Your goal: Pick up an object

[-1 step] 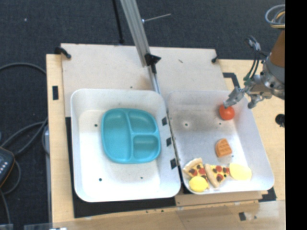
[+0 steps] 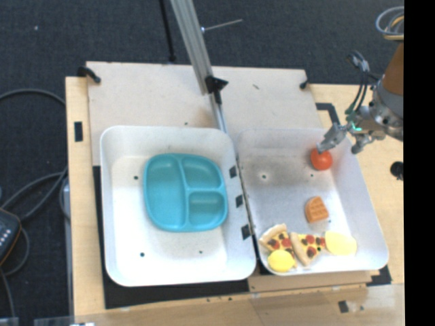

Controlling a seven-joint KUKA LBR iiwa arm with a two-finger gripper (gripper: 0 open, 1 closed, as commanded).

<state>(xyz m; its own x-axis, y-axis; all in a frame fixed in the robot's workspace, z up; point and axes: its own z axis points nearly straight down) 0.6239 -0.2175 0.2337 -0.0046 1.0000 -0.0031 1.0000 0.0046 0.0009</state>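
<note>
A small red tomato-like ball [image 2: 321, 159] lies in the upper right part of the right bin [image 2: 272, 155]. My gripper [image 2: 346, 141] hangs just above and to the right of it, open, with its left finger [image 2: 332, 138] close over the ball and nothing between the fingers. Lower in the same bin lie an orange waffle-like piece [image 2: 316, 210], two pizza slices [image 2: 306, 245], a yellow lemon [image 2: 281, 261] and another yellow piece [image 2: 340, 243].
The left bin [image 2: 115, 182] holds a blue divided plate [image 2: 185, 191]. A slanted metal post [image 2: 194, 39] rises from behind the bins, down to the seam between them. The arm comes in over the right bin's far right corner.
</note>
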